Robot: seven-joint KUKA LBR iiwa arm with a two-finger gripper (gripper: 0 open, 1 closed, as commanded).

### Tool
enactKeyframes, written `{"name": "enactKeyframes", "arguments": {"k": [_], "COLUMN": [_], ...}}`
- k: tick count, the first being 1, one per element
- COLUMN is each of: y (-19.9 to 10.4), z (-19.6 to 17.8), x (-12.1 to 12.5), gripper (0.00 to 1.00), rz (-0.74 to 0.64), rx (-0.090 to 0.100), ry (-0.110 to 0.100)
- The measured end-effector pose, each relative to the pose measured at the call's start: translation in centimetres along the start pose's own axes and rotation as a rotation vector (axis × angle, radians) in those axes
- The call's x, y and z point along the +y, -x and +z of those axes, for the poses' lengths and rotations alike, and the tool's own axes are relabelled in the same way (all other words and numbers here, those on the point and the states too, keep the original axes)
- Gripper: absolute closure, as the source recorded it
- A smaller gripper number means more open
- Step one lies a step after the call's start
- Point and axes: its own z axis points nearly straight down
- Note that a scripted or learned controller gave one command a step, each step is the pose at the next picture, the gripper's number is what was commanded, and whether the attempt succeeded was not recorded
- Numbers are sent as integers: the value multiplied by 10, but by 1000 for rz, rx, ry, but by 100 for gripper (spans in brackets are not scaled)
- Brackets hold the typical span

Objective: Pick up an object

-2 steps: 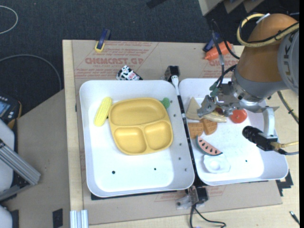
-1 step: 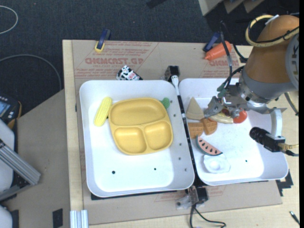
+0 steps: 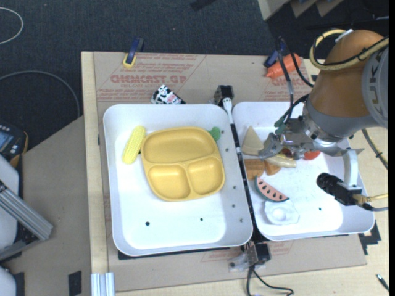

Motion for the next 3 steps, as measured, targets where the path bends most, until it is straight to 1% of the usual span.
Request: {"name": "enactKeyframes", "arguments": {"k": [1, 2, 3], "y": [2, 12, 10], "z": [-18, -13, -3], "x": [11, 4, 11], "gripper": [100, 100, 100], "rz": [0, 2, 0], "rx": [-2, -1, -1], "ry": [8, 2, 1]}}
